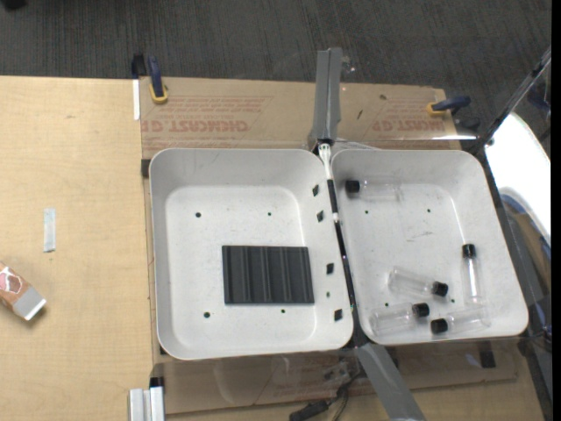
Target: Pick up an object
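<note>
The right white bin [491, 200] holds several clear plastic vials with black caps. One vial [368, 189] lies near the bin's back left corner. Another vial [472, 272] lies along the right side, cap pointing to the back. A third vial [417, 283] lies in the front middle, and two more vials [399, 316] [460, 323] lie close together against the front wall. A dark ribbed rectangular block [267, 274] lies flat in the middle of the left white bin [175, 182].
The bins rest on cardboard [228, 117] held by clamps [156, 84] [447, 106]. A grey metal bar [327, 95] stands behind the seam between the bins. On the wooden bench to the left lie a small white strip [49, 231] and a brown-and-white item [17, 293].
</note>
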### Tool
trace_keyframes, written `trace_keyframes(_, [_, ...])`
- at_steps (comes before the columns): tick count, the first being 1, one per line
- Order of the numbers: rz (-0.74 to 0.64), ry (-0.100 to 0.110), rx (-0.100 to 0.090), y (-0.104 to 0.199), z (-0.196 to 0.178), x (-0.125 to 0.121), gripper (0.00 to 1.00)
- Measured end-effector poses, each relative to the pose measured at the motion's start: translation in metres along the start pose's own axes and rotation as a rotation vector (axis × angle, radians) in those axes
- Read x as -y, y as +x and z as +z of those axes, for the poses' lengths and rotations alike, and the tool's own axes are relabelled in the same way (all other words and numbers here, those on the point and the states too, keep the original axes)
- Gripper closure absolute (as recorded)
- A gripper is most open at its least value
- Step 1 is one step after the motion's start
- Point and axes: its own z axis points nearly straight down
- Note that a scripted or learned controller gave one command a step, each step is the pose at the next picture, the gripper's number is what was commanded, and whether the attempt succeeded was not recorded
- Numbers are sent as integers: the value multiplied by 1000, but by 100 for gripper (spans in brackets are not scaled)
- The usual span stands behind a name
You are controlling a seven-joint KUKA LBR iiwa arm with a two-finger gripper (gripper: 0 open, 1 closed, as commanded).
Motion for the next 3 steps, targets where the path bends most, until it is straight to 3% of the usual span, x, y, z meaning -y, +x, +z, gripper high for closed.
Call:
trace_keyframes(1, [-9, 1, 0, -1, 0, -59, 100])
trace_keyframes(2, [-5, 0, 0, 46, 0, -77, 100])
trace_keyframes(3, [5, 0, 0, -3, 0, -76, 100])
